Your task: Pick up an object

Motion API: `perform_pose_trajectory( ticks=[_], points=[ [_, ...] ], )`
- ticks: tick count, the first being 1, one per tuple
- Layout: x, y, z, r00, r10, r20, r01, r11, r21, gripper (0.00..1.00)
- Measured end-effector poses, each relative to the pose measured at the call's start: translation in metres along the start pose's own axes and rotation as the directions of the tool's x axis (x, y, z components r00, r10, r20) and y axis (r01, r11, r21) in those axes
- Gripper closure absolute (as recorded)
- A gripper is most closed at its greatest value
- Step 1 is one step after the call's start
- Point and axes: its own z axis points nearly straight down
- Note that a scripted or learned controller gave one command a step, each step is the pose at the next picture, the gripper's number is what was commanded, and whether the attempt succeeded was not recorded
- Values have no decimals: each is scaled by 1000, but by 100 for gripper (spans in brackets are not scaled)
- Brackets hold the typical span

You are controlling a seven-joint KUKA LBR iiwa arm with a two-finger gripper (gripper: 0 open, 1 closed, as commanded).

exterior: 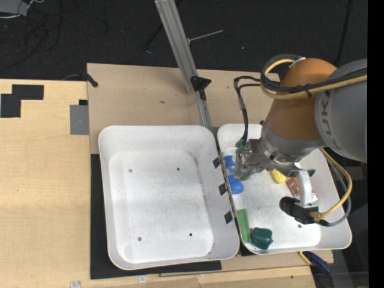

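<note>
Right bin [336,236] crowded — arm [300,113] hangs by its left edge.

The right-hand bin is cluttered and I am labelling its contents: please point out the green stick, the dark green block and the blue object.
green stick [242,224]: camera view, mid-length.
dark green block [261,237]: camera view, top face.
blue object [235,186]: camera view, rounded middle.

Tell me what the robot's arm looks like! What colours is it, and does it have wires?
The arm is big, round and grey, with a shiny orange band above the wrist. Black and yellow cables loop around it. At the end sits a small metal gripper over the right bin.
</note>
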Motion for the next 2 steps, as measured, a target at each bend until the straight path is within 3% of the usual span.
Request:
perform_pose_trajectory(
  ticks=[2],
  points=[
    [97, 21, -15, 1000, -1, 1, 1, 1000, -3, 100]
  ],
)
